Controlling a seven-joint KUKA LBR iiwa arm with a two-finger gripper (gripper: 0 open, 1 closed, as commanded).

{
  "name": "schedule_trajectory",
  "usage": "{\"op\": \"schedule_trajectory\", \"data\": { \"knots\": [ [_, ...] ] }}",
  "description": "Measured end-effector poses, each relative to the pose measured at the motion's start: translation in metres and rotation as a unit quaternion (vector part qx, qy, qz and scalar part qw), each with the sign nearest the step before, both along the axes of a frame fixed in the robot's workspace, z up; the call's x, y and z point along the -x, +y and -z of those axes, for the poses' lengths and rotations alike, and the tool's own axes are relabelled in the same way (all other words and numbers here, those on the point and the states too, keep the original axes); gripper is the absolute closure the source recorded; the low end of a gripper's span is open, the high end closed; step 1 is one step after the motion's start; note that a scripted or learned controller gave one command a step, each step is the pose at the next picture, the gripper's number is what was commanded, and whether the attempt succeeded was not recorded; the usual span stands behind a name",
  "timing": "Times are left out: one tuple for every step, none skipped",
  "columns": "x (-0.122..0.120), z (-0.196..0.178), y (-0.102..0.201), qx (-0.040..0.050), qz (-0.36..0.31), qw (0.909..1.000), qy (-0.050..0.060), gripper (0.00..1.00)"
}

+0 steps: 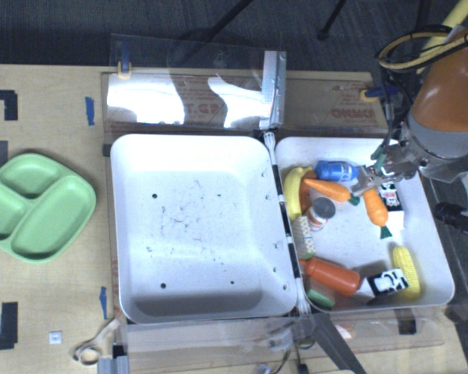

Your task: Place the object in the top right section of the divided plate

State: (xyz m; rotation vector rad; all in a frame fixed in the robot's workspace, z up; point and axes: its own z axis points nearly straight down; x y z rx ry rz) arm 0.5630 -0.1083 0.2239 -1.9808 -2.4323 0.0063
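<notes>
Green and three-sectioned, the divided plate [36, 207] sits on the wooden bench [47, 92] at far left, well apart from the two white bins. The left bin [195, 224] shows only faint scuffs and small dark dots on its floor. The right bin [433, 240] holds a clutter of toy food: a banana [292, 191] along its left wall, a blue can [335, 170] near the top, a carrot [326, 188] just below the can, a small jar with a grey lid [320, 209], a second carrot [375, 207] lying to the right, a corn cob [406, 269] toward the lower right corner, a red-orange bottle [332, 276] at the bottom, and a black-and-white item [389, 282] between the bottle and the corn. The grey arm with its orange band [446, 100] reaches in from the right, and the gripper [372, 178] hangs over the upper part of the right bin, just above the second carrot's top end and beside the can. Whether anything sits between its tips cannot be told at this size, nor how wide it stands.
</notes>
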Motion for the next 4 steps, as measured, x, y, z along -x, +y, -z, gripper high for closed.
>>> {"op": "schedule_trajectory", "data": {
  "knots": [
    [0.024,0.027,0.064,-0.0001,0.019,0.9998,0.001,1.0],
    [0.059,0.043,0.135,0.0003,0.026,0.9997,0.001,1.0],
    [0.085,0.043,0.194,0.001,0.049,0.9988,0.002,1.0],
    [0.079,0.136,0.262,0.0,0.136,0.9907,-0.009,1.0]
  ]
}}
